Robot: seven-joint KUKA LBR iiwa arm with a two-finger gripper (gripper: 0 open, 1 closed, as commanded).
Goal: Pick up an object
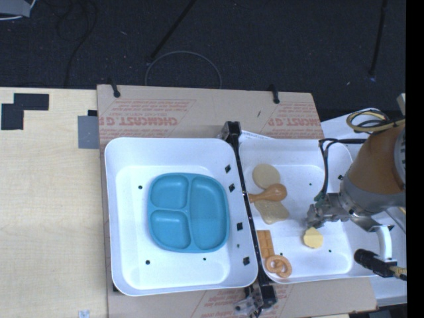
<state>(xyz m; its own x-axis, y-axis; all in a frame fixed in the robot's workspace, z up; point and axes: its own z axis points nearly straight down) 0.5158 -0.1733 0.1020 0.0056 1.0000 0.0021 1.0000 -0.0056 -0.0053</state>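
Your hand [320,216] sits low inside the right bin [334,265], near its right wall, directly above a small pale yellow piece [313,238]. You cannot tell from this view whether it is apart or together, nor whether it touches the piece below it.

The right bin also holds a pale round disc [266,175], a tan drumstick-shaped item [270,193] just below it, and a pale flat slab [272,211] touching that item. Along the bin's left wall lies an orange waffle-textured strip [265,242], with a pretzel [279,266] at the front left corner.

The left bin [126,270] contains one blue divided plate [188,211], lying flat near the centre, three compartments visible.
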